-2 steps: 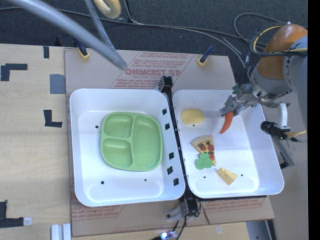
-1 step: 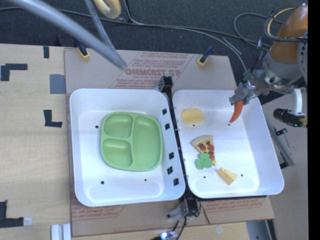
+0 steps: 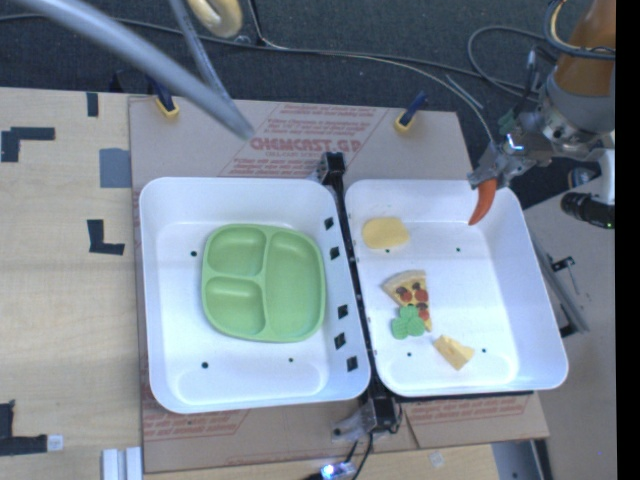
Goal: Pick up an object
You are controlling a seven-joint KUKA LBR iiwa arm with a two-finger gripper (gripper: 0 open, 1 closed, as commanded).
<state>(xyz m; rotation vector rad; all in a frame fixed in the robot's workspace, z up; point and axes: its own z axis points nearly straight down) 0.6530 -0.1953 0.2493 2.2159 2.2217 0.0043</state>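
White plastic bins are sitting side by side on the surface (image 3: 60, 298), and the nearest items are lying low in the right bin (image 3: 520, 298): a yellow cheese wedge (image 3: 453, 351) near the front, then a green broccoli piece (image 3: 406, 323) touching a pizza slice (image 3: 411, 292) just behind it. Farther back, a pale yellow lump (image 3: 385, 233) is resting alone, well apart from the others. The left bin (image 3: 165, 268) is carrying a green divided tray (image 3: 264, 282).

Beyond these, the tool (image 3: 488, 190) is hanging over the right bin's far right corner, and an orange carrot-shaped piece (image 3: 483, 204) is dangling from its tip. The view is not resolving the fingers well enough, so I cannot tell whether they are gripping the piece or merely touching it.

In my judgement, the step is best done by lifting slowly and straight up, keeping the piece clear of the bin wall, since any hold on its end looks slight.

Farthest back, red printing on the cardboard sheet (image 3: 300, 133) is reading approximately "CHEMCAST GP"; the smaller lines are illegible.
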